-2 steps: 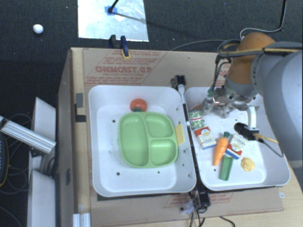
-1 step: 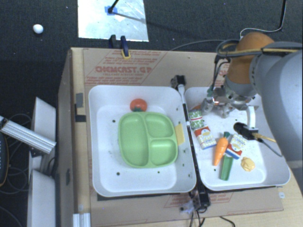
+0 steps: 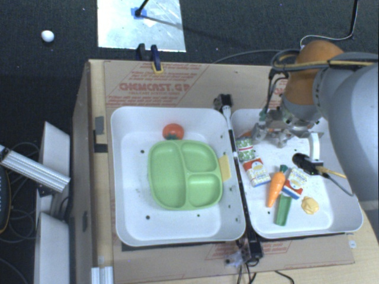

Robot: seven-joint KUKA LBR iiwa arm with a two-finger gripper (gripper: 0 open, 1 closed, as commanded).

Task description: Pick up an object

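My gripper (image 3: 273,130) hovers low at the back of the right white bin (image 3: 343,218), whether wide or narrow I cannot tell, and the nearest thing, a small green-and-red carton (image 3: 246,151), lies just left and forward of it.

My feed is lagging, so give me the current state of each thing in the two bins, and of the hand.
green tray: flat, compartments bare
tomato: resting beside tray's far edge
carrot: lying flat
green marker: lying flat, beside carrot
hand: low at right bin's far end, grip unclear
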